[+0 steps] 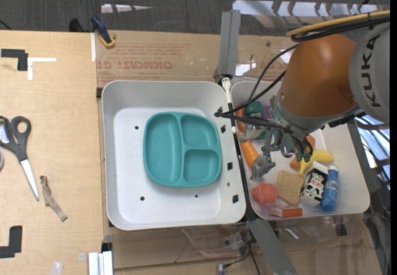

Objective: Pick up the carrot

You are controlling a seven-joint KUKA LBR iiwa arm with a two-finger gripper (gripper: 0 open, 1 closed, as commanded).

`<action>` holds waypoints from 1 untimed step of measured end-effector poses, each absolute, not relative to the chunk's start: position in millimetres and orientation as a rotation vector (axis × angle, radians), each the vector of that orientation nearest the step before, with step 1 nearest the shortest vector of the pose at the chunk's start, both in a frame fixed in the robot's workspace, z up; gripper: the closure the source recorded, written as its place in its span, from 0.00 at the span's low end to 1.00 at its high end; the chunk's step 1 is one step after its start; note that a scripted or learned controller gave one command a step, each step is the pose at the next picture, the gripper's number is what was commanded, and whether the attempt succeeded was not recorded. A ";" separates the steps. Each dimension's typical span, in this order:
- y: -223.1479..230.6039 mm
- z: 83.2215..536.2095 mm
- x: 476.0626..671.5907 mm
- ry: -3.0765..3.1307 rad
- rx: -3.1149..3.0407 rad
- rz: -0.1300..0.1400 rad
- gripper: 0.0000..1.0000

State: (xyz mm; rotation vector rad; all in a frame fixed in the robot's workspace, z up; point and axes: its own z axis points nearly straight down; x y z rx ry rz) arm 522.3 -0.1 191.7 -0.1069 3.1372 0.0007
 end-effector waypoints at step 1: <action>-48.1 192.1 493.6 3.111 -0.429 0.000 0.00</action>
